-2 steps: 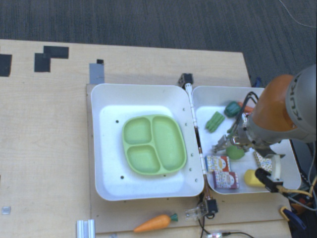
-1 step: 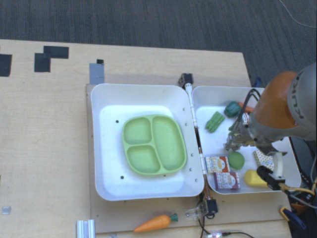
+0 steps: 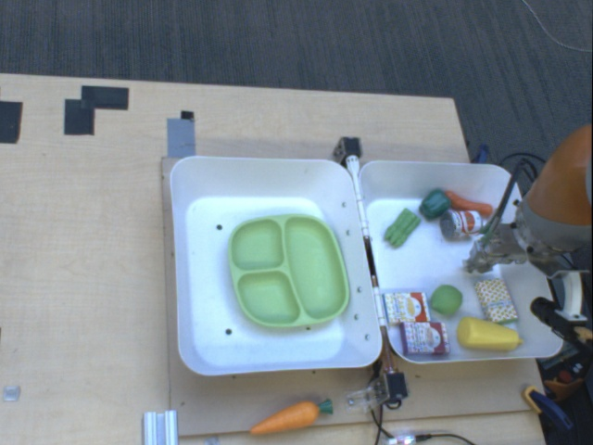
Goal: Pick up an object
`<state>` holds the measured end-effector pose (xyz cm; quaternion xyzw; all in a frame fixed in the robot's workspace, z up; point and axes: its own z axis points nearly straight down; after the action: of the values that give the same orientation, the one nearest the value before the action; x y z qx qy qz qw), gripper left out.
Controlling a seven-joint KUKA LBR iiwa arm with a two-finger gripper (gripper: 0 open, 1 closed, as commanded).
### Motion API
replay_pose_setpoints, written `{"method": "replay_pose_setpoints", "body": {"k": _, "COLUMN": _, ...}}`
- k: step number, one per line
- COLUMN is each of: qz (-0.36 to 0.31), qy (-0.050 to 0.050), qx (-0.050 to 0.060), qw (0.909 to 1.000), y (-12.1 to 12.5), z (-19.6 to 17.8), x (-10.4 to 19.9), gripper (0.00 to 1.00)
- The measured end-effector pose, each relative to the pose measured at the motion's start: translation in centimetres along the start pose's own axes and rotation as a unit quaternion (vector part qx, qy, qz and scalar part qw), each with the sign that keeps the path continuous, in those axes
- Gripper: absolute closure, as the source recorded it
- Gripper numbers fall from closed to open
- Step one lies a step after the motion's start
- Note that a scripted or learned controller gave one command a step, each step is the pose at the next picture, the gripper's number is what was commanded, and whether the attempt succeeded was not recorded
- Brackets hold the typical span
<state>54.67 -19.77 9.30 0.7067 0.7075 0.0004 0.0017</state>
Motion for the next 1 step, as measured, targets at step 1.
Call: {"method": "replay_pose_setpoints", "body": {"k": 1, "qz": 0.000, "qy": 0.000, "qx": 0.000, "qw": 1.0000, "y": 0.03, "z": 0.01, "x": 0.10, "gripper": 0.00}}
